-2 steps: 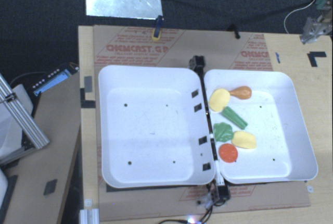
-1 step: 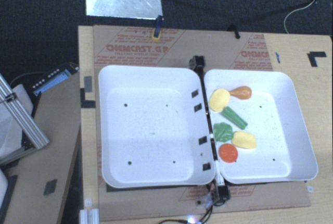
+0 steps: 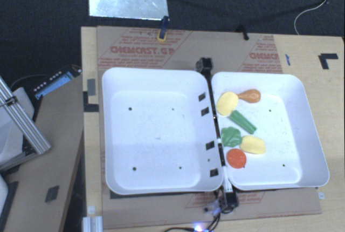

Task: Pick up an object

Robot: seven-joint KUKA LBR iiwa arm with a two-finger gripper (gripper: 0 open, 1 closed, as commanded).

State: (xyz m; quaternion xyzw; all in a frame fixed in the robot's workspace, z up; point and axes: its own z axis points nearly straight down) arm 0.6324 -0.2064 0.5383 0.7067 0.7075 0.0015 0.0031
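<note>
I'm looking down on the right shallow white bin point(image 3: 302, 117), and all my candidates sit bunched along its left side, close to the divide. At the top there's a pale yellow rounded toy fruit point(image 3: 227, 102), and touching its upper right is an orange-brown pear-shaped piece point(image 3: 250, 96) lying on its side. Just below them, a dark green elongated vegetable piece point(image 3: 243, 121) runs on a diagonal. Under that, a lighter green leafy-looking lump point(image 3: 230, 136) sits beside a yellow lemon-shaped piece point(image 3: 253, 144), the two touching. Lowest in the cluster is a red round tomato-like piece point(image 3: 236, 158), tucked just beneath the green lump and the lemon shape. The gripper I can't report on: I cannot tell how it stands from here. The left shallow white bin point(image 3: 156, 128) lies alongside, joined by a row of dark clips point(image 3: 207, 128). Both bins rest on a brown cardboard sheet point(image 3: 140, 47) with red lettering.
</note>
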